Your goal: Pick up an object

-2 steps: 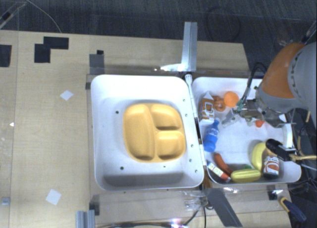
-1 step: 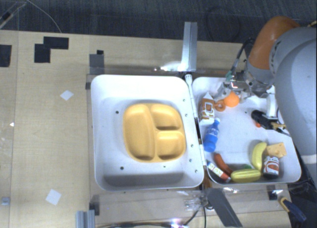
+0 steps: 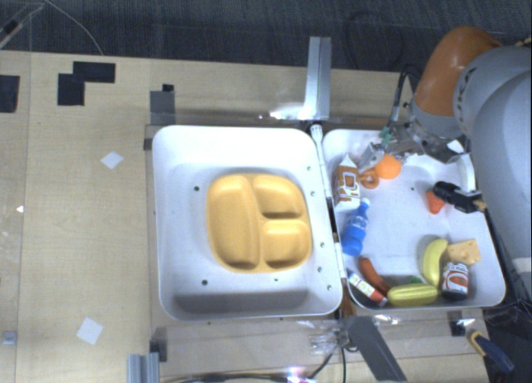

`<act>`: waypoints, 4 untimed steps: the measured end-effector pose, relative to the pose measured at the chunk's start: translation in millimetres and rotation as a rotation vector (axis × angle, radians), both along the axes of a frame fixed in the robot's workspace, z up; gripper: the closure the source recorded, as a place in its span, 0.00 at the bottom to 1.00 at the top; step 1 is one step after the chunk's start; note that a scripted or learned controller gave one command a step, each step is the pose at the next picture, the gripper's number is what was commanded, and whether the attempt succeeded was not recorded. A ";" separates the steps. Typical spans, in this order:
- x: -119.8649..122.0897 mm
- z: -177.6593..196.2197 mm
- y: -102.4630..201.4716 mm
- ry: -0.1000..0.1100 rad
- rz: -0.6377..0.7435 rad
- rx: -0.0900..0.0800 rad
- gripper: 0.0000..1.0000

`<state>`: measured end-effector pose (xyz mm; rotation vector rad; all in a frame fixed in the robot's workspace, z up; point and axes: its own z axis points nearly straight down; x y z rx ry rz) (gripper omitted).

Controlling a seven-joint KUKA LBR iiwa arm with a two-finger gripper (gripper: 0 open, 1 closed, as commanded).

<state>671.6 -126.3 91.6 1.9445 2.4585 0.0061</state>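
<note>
A mustard-yellow tray (image 3: 256,222) in a white bin (image 3: 174,207); blue bottle (image 3: 355,229), yellow banana (image 3: 432,261), orange ball (image 3: 387,166).

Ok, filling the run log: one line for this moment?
phase: reaching | tool: over right bin, beside orange ball | left bin: yellow tray

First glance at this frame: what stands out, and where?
A yellow divided tray sits in the middle of the left bin. The right bin is crowded with small items: a blue bottle by its left wall, a banana near the front. The grey arm leans over its far right corner.
</note>
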 end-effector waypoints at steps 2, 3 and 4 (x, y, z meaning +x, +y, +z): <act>3.1 14.2 4.1 -0.007 0.010 0.003 0.00; 0.3 6.5 -18.7 0.010 0.246 0.011 0.00; -15.0 -3.5 3.4 -0.001 0.442 -0.004 0.00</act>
